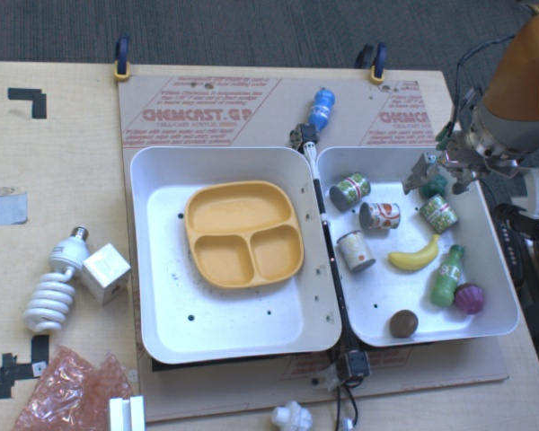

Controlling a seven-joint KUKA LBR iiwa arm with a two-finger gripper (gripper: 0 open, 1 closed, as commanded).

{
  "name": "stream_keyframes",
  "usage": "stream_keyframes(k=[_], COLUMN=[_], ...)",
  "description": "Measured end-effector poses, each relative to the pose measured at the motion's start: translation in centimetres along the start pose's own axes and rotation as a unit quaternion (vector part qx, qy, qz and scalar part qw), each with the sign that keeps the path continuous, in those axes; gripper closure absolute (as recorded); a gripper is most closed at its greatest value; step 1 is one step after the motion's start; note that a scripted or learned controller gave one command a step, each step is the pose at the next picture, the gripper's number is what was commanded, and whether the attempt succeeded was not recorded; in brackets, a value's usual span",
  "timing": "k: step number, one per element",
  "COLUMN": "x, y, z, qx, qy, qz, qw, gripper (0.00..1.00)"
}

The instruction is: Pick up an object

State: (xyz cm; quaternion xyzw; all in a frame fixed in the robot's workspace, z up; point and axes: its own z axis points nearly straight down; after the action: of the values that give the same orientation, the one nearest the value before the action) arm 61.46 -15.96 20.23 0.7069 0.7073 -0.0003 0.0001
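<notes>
White bins: two side by side on the table [72, 133]; left bin [153, 241] is occupied by a yellow divided tray [244, 233], right bin [499, 241] by the small items.
Candidate items: three cans seen — green-labelled can [350, 189], red-labelled can [381, 215], pale can [356, 250]; also banana [414, 257], green bottle [446, 276], purple round item [470, 298], brown round item [403, 323], another green-labelled can [437, 214].
Pincer: pincer [440, 180] is seen over the right bin's upper right corner, just above the nearest green-labelled can. A teal piece is seen at its tip; whether part of the pincer or an item cannot be told.
Pincer state: opening width cannot be told; nothing clearly seen held.
Task thing: no target is named; nearest can judged most likely.
Risk 1: can could be rolled away if struck off-centre by a descending finger.
Risk 2: bin wall is close, so a finger could be caught on the rim.
Risk 3: banana lies just beside the can and could be nudged or pinched along with it.
</notes>
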Motion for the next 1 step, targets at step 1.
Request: stream_keyframes(k=[1], x=[2.94], y=[-4.21], z=[10.98], qx=[0.0], qy=[0.0], qz=[0.001], qw=[1.0], gripper=[0.0])
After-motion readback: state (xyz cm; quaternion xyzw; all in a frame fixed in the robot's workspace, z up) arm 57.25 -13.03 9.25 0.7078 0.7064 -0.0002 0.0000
